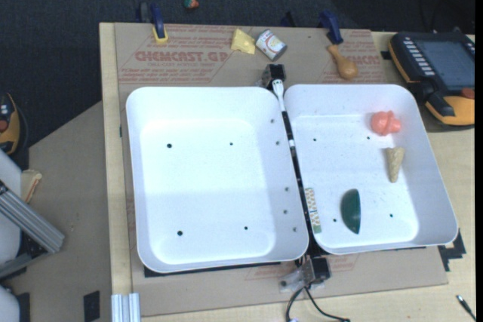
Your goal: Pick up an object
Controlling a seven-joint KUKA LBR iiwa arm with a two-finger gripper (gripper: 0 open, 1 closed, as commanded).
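The right bin point(423, 230) holds three objects. A pink lumpy toy point(385, 123) lies near its far right corner. A beige cone-shaped piece point(395, 163) rests just below it. A dark green oval object point(351, 210) lies near the bin's front edge, left of centre. The left bin point(143, 185) shows its bare white floor.
On the cardboard behind the bins lie a yellow wedge point(243, 42), a small white box point(271, 44) and a brown wooden piece point(343, 64). A black and yellow pendant point(441, 72) sits at the right edge. Blue clamps point(158, 20) hold the board's far edge.
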